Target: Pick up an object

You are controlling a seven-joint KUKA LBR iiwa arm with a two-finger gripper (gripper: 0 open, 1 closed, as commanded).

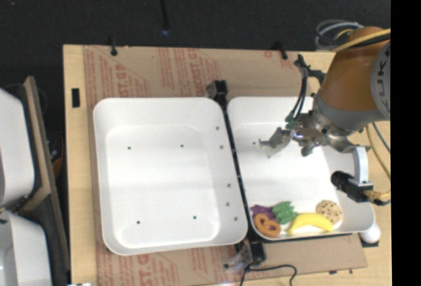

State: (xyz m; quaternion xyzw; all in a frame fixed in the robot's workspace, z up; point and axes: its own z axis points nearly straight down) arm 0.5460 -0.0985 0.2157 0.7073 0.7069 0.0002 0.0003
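The hand (276,142) hovers over the middle of the right bin (263,176); whether it is apart or together I cannot tell. A banana (309,223), cookie (328,212), grapes (261,212), pretzel (267,226) and green toy (285,211) lie along the bin's near edge, well apart from it

Both bins (164,173) look like smooth, faintly glossy white plastic. The bench (171,71) is matt cardboard (printed red).

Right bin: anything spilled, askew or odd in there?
Nothing spilled. The toy food, a banana, cookie, pretzel, grapes and a green piece, is all bunched along the right bin's near edge. The gripper hangs over bare floor, away from them.
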